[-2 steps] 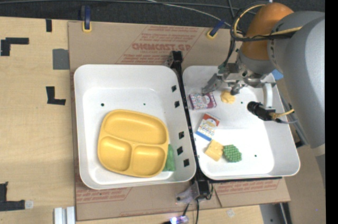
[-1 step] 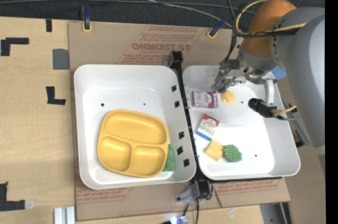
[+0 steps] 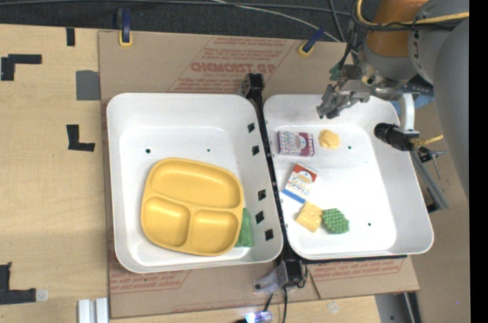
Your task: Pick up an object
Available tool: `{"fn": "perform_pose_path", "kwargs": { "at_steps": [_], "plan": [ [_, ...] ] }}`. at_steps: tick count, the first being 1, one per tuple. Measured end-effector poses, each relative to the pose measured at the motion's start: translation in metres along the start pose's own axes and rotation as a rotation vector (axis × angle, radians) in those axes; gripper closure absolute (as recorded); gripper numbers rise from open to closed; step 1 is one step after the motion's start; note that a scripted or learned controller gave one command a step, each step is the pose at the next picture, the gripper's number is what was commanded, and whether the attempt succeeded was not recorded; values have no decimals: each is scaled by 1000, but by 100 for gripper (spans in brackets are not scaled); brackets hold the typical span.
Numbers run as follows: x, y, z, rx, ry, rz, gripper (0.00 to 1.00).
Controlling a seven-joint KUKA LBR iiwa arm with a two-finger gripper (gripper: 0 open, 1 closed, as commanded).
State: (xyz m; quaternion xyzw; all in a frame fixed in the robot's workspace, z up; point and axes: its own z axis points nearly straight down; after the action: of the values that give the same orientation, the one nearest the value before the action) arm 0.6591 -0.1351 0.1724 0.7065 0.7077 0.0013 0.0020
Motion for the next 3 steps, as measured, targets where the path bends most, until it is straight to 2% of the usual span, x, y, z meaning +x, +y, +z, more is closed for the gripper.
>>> {"fn": "perform_pose_path", "kwargs": {
  "at_steps": [2,3],
  "plan": [
    [-2,-5,-114,0,0,0,100],
    [50,-13,-114,6,1,-3,100]
  ]
}}
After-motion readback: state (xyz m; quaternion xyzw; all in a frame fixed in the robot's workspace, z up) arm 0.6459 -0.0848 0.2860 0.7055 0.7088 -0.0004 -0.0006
